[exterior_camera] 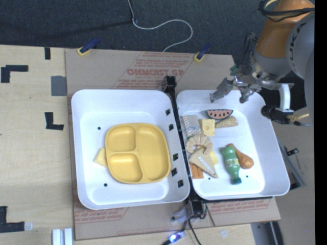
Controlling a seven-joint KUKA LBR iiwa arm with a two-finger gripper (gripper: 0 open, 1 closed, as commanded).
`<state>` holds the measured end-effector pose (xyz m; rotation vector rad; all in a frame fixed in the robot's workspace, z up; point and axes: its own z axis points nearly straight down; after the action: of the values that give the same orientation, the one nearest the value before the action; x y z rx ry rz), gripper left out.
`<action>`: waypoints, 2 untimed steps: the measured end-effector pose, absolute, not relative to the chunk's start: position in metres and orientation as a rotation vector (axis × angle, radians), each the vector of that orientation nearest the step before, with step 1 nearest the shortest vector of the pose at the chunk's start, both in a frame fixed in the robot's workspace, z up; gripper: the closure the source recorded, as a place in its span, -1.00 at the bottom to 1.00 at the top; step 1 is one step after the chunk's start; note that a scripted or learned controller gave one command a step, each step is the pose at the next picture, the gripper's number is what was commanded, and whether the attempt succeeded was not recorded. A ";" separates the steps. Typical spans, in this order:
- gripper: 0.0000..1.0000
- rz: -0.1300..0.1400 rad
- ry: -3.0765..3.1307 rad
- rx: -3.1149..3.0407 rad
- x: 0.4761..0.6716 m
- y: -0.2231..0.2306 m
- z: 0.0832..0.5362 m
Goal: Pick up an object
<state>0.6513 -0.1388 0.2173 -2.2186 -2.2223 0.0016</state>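
Camera view, gripper: the two-finger gripper (pixel 234 90) hangs over the far edge of the right shallow white bin (pixel 265 152), its two dark fingers spread apart with nothing between them.
Camera view, nearest candidate: a small plastic watermelon slice, red with a green rind (pixel 219 113), lies just below the gripper near the bin's far side, touching a pale tan flat piece (pixel 228 122).
Camera view, other candidates: a green plastic bottle (pixel 231 164) lies on its side toward the near right, touching an orange rounded toy (pixel 244 160); a heap of beige and yellow toy food pieces (pixel 200 146) is crowded against the left wall.
Camera view, left bin: a yellow three-compartment plastic plate (pixel 138 153) sits in the left white bin (pixel 87 111), well apart from the gripper.
Handling, judged: the slice looks light, stiff and smooth, likely slippery; it lies flat, so pinching across its narrow width seems best.
Handling, alternative: the bottle looks light and rigid; its round body may roll, so closing across the middle of the body seems safest.
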 end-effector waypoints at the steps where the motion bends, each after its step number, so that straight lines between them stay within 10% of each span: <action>1: -1.00 0.009 -2.220 -2.215 0.645 -0.135 0.154; 2: -1.00 0.007 -2.222 -2.216 0.652 -0.133 0.092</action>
<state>0.6516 -0.1329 0.0922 -2.2164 -2.2221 0.0066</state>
